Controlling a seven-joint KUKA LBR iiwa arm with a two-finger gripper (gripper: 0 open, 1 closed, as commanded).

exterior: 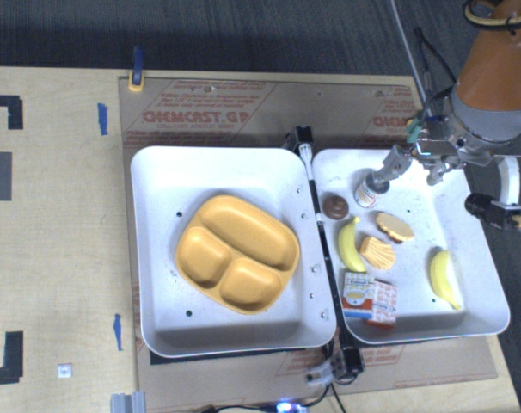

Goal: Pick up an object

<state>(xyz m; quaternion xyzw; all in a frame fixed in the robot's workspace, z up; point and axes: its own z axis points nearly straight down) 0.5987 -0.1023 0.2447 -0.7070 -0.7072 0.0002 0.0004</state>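
Hovering hand (370,188), grip state unclear, beside banana (350,244) lying lengthwise, near-far, in right bin (488,312)

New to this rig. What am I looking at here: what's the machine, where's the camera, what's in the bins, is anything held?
One fixed camera looks down at a slant on a bench with two shallow white bins. The machine is a grey robot arm with an orange band, reaching in from the right. Its end effector hangs low over the right bin, near that bin's back left part; nothing is visibly gripped.

The left bin holds a yellow divided tray. The right bin holds two bananas, one by the left wall and one toward the right, a brown round item, two tan bread-like pieces, and a small printed carton at the front.
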